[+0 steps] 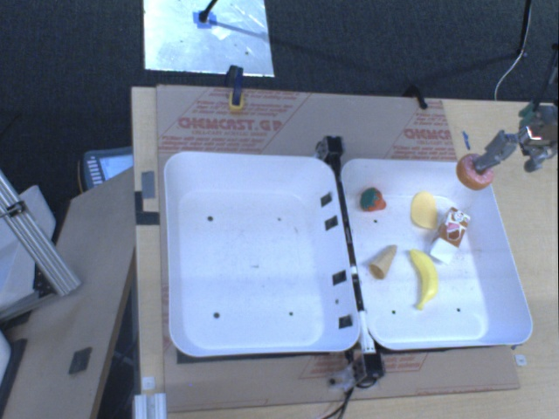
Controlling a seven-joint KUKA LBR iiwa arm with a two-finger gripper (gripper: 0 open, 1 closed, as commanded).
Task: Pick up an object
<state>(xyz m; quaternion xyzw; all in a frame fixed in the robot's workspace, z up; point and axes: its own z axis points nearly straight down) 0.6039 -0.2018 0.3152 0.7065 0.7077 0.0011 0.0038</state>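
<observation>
Pink doughnut [474,172] sits clamped in the gripper [486,159], raised above the right bin's [502,321] corner — pickup looks done.

A dark carpeted floor [393,33] surrounds a light wooden bench [96,260], which is covered by a clear sheet with red lettering [231,122] held at its far edge by a yellow clamp [236,90]. Beyond the bench a shiny metal plate [208,24] lies on the floor. At the left edge stands an aluminium extrusion bar [35,238], tilted, with a small grey device [105,166] near it.
</observation>
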